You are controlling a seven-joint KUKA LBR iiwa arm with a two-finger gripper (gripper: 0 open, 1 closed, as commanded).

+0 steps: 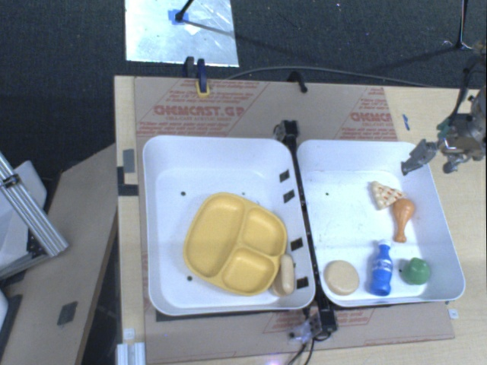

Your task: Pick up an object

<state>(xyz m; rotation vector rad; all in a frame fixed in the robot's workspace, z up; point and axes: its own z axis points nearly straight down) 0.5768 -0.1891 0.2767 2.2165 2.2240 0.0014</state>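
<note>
Candidate objects pizza slice (386,195) and drumstick (403,217) lie loose in right bin (437,204), upper right, likely nearest targets since gripper (430,157) hangs just above that bin's rim, spread and carrying nothing.

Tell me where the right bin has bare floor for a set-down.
Right bin: its left and upper-left floor is bare, bordered by the divider wall and the round cookie. The right side is crowded: pizza slice, drumstick, blue bottle, green piece.
</note>
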